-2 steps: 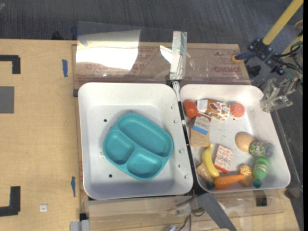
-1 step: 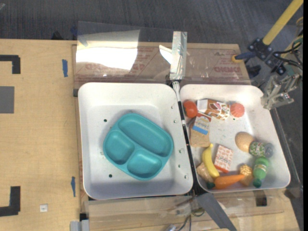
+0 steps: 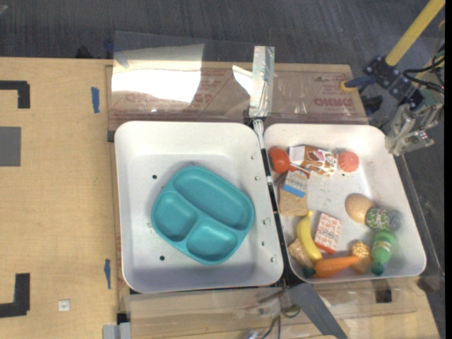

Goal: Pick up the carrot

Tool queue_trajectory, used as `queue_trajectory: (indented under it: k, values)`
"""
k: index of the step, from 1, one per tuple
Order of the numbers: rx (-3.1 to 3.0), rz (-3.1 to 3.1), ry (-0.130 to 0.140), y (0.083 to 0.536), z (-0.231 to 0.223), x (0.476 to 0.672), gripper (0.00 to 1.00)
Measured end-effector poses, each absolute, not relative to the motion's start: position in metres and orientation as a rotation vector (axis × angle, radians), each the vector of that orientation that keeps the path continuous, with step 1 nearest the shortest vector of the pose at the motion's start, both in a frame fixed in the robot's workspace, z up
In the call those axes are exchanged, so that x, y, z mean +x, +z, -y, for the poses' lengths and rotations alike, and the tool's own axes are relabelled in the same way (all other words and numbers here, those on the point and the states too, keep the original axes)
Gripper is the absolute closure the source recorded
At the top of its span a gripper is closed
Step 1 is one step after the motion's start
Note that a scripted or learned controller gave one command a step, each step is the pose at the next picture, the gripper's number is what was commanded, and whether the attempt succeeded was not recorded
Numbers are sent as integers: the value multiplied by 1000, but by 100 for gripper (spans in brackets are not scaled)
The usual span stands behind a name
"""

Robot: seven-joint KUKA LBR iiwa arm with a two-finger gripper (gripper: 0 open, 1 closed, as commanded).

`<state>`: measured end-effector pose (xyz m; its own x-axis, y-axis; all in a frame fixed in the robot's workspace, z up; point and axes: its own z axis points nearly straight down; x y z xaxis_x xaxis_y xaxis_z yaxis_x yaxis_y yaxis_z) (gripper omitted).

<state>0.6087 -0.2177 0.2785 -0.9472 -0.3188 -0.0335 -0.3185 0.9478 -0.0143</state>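
Two white bins on bench. Carrot (image 3: 337,264) lies at right bin's (image 3: 413,210) near edge, beside banana (image 3: 306,237). Gripper (image 3: 409,129) sits off bin's far-right corner, grip state indiscernible. Pick not begun.

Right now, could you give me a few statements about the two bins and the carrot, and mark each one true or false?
1. The carrot lies in the right bin, near its front edge. True.
2. The teal divided plate sits in the right bin. False: it sits in the left bin.
3. The gripper is closed around the carrot. False: it is up by the right bin's far right corner, well away from the carrot.
4. The banana lies just left of the carrot. True.
5. The carrot rests on the teal plate. False: it lies on the right bin's floor among the other toy foods.
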Motion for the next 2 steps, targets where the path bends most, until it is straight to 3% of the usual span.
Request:
queue_trajectory:
  k: [1, 2]
  values:
    - [-497, -3054, -18, 291, 217, 611, 100]
    - [-665, -3062, -1, 269, 222, 668, 100]
